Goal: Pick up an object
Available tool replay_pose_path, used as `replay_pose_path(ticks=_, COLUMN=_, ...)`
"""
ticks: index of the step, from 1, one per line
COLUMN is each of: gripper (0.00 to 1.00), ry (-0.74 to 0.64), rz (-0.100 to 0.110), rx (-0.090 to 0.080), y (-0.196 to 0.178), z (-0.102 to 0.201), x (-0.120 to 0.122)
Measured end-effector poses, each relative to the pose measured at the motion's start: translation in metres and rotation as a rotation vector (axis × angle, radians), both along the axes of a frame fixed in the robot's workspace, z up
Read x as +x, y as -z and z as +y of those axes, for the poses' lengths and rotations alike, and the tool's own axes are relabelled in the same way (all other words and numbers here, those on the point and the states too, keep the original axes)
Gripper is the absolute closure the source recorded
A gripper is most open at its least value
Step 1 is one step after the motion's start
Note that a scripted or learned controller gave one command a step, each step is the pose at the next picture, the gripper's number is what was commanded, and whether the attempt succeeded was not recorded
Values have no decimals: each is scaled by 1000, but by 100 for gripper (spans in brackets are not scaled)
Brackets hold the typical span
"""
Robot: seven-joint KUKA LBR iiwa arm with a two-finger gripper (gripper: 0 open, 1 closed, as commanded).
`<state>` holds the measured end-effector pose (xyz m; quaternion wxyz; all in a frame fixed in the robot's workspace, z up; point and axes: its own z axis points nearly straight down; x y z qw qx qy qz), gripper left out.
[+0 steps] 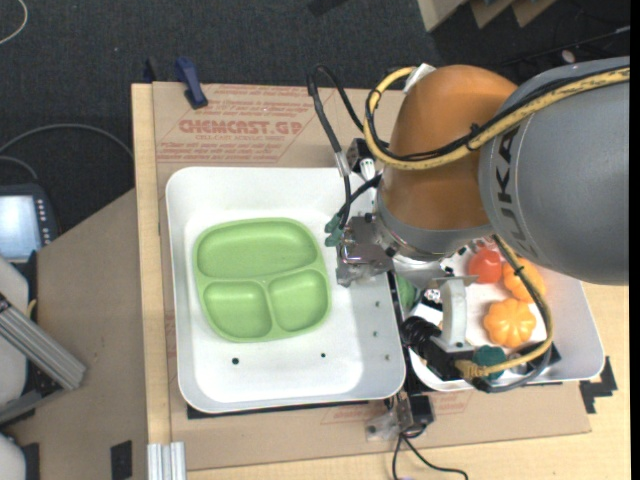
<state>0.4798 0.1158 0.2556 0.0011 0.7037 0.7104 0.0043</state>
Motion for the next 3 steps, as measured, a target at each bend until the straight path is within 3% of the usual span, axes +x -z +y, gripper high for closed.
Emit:
replay_pose_path(ticks=1, gripper=100, ry=6, rz=-6, rx=0, y=-118, z=7, x=1)
replay_pose_path(ticks=2, gripper=100, ry=7, rz=6, rx=-5, y=-121, z=7, x=0)
replay_pose_path(ticks=3, gripper=100, ry=6, rz=5, rx=-5, y=-131, z=7, x=0)
